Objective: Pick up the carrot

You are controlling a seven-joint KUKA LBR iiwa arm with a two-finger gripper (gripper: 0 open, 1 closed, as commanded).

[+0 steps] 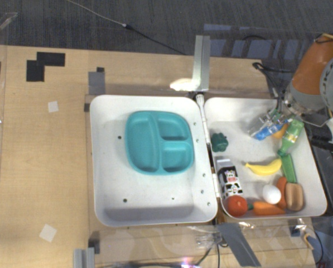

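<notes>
The carrot (pixel 268 208) is an orange stick lying flat near the front wall of the right bin (pixel 318 166), between a red tomato (pixel 237 205) and a brown bread roll (pixel 294 196). A white egg (pixel 272 194) sits just behind it. My gripper (pixel 279 116) hangs at the bin's back right, well behind the carrot, over a blue and white packet (pixel 265 129) and beside a green bottle (pixel 291 136). The arm's orange band (pixel 315 66) rises above it.
The right bin also holds a banana (pixel 264 167), a green cucumber (pixel 289 167), a dark green broccoli piece (pixel 219 142) and a black and white carton (pixel 228 181). The left bin (pixel 107 166) holds a teal divided plate (pixel 158 142).
</notes>
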